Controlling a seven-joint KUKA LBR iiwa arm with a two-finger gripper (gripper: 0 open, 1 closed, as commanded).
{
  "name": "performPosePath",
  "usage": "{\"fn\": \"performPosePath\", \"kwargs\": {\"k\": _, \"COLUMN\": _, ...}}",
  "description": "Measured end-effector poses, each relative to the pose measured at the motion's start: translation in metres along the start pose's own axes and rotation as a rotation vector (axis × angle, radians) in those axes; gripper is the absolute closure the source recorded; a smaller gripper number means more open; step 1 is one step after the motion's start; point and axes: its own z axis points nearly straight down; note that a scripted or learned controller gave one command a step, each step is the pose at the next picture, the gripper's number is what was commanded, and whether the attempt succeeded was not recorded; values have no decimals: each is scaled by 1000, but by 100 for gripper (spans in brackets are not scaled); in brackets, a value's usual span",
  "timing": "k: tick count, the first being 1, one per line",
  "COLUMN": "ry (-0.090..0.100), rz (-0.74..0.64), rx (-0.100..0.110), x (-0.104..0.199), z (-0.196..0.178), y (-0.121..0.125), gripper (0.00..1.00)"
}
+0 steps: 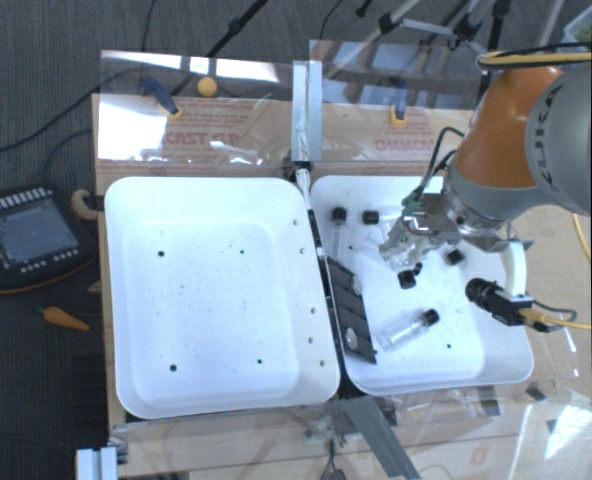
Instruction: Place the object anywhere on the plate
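End effector (408, 240) hovers over right bin (496, 363); finger state cannot be told.

White bins (216, 298); grey arm (566, 138), orange band (511, 128); black-capped clear vial (408, 327).

– How is the arm (536, 138) built?
– A rounded grey casing is seen; an orange band is wrapped above the wrist; thin cables are routed toward a metallic gripper (411, 248).
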Motion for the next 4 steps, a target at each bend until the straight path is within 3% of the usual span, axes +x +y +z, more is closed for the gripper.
{"fn": "performPosePath", "kwargs": {"k": 1, "ry": -1, "rz": 63, "rx": 0, "x": 74, "z": -39, "y": -11, "gripper": 100}}
{"fn": "performPosePath", "kwargs": {"k": 2, "ry": -1, "rz": -123, "rx": 1, "x": 109, "z": -14, "y": -27, "gripper": 100}}
{"fn": "performPosePath", "kwargs": {"k": 3, "ry": -1, "rz": -190, "rx": 0, "x": 170, "z": -29, "y": -24, "gripper": 100}}
{"fn": "performPosePath", "kwargs": {"k": 4, "ry": -2, "rz": -137, "rx": 2, "x": 259, "z": 8, "y": 3, "gripper": 100}}
